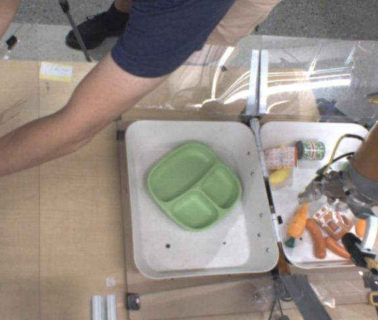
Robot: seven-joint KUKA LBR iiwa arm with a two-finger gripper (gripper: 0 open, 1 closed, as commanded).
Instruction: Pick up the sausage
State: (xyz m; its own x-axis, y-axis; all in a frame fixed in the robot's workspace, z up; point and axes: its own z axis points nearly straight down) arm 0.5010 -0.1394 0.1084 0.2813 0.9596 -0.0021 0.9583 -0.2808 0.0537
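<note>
In the right bin (375,262), close to its near wall, the sausage (317,239) lies lengthwise, reddish-brown, with a carrot (297,222) just beside it on the left and a second reddish-orange piece (339,248) on its right. A white and orange packet (329,219) lies just behind the sausage. The hand (315,189) hangs over the middle of this bin, above the packet and apart from the sausage; whether it is open or closed cannot be told, and nothing shows in its hold. Farther back lie a yellow piece (280,177), a red and white carton (281,156) and a green-labelled can (311,150). The left bin (142,259) holds a green three-compartment plate (194,185). Beyond the bins, a person (175,25) in a blue shirt leans across the counter (49,245).
</note>
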